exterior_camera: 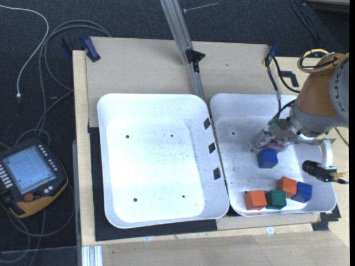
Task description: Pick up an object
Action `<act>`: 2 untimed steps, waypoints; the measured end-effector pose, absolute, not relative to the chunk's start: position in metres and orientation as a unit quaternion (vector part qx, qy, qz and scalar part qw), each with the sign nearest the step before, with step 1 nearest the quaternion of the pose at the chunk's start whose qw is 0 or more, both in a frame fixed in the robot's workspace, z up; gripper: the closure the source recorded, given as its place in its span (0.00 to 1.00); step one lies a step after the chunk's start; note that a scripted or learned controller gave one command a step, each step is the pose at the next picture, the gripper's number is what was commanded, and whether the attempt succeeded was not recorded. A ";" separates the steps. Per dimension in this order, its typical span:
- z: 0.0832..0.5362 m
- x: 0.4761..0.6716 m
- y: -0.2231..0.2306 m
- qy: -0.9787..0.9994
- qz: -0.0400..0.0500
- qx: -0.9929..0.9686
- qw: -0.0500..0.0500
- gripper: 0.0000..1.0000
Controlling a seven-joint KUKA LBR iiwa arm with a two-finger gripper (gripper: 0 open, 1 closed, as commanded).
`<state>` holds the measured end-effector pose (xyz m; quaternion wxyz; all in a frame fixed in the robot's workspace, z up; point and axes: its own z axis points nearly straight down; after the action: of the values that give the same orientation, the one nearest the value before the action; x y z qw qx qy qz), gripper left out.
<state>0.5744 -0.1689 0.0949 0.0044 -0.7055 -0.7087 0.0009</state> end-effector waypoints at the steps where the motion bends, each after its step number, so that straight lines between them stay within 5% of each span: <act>1: 0.099 0.531 -0.137 -0.707 0.001 -0.707 0.004 0.00; 2: 0.100 0.508 -0.196 -0.705 0.001 -0.709 0.002 0.00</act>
<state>0.5084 -0.1956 0.0998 0.0016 -0.7089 -0.7053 0.0015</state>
